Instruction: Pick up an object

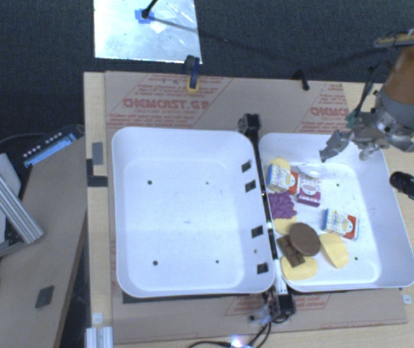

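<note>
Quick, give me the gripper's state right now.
Gripper: above the far edge of the right bin, nothing visibly between its fingers; open or shut cannot be told.

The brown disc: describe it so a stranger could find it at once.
Look in the right bin, the one with the objects, toward its near left corner. The brown disc lies there among yellow pieces, overlapping a dark bar. It is the only round, flat, brown thing there.
</note>
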Robot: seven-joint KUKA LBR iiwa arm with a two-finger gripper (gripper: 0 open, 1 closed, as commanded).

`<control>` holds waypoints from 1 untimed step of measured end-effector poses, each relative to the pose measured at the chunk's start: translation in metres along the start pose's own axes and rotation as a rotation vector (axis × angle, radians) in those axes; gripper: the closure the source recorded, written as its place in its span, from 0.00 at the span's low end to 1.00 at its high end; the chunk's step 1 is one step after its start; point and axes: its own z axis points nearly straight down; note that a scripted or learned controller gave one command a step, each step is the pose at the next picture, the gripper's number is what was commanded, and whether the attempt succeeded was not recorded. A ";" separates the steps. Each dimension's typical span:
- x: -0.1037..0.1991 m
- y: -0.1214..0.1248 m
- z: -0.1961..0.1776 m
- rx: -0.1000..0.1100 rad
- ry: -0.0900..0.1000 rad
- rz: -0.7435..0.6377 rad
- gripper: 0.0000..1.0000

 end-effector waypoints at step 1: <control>0.070 -0.030 0.093 0.008 0.004 -0.006 0.00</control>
